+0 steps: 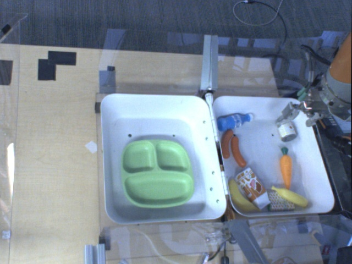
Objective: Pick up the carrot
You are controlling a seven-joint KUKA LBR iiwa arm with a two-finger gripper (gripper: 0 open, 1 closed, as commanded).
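Arm reaches in from the right, its tool over the right bin's upper right part; whether it is open I cannot tell. One carrot lies below it, apart. Two sausages, one blue bottle, two bananas; one green tray in the left bin.

A light wooden bench is seen from above, and two shallow white bins are placed directly on it, side by side and touching along their inner edges. The left bin and the right bin are separated at the far side by a grey metal bar which is laid on the bench surface. Black square marks are found on the far left part of the bench, well apart from the bins.
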